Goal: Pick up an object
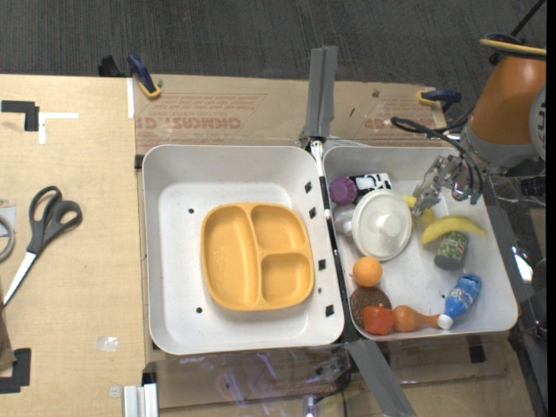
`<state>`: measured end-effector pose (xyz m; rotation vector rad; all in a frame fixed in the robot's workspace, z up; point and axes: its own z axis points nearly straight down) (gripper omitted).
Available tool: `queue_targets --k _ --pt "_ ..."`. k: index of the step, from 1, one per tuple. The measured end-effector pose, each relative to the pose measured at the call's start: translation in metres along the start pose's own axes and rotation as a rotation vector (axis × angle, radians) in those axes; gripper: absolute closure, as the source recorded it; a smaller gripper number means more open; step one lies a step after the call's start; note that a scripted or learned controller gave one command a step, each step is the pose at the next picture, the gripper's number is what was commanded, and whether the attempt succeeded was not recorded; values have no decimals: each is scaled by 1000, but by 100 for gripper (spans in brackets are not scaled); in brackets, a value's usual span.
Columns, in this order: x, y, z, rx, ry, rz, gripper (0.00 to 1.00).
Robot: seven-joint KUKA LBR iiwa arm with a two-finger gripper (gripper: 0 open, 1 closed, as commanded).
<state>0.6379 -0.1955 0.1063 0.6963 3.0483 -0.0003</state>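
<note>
End effector [432, 196] above banana [452, 227].

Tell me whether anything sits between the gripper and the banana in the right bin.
Nothing visible does. The gripper hangs over the back of the right bin, and the banana lies just in front of it with bare bin floor between. The white lid sits to the banana's left and the green can just in front, both off that line.

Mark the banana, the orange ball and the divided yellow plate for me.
banana [452, 228]: camera view, middle of its curve.
orange ball [367, 272]: camera view, its centre.
divided yellow plate [228, 259]: camera view, floor of its large compartment.
</note>
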Motion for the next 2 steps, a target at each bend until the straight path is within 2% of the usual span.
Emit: queue_targets --k 1,2 --pt "33 45 -86 4 12 129 100" --pt "70 110 -147 5 13 252 100"
